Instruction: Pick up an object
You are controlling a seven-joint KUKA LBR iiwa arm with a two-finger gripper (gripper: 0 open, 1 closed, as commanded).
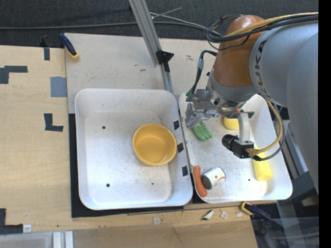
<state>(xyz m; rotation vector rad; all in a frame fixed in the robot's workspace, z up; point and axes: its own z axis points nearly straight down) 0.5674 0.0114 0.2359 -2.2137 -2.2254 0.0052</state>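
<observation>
Over right bin (279, 192), pincer (195, 119) above green toy (202, 132)

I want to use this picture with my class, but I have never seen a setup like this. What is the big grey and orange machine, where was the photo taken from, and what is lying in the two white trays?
The photo comes from one fixed camera above a workbench, looking down at a slant. The big grey and orange machine is a robot arm, reaching in from the right. At its end is a metal claw with two fingers, used for picking things up.

Two shallow white trays sit side by side. The left tray holds a yellow bowl. The claw hangs over the right tray, just above a small green object. That tray also holds an orange carrot-shaped toy, a small white and red item and yellow pieces.

I cannot see anything held between the fingers, and whether they are open or shut is unclear.
</observation>
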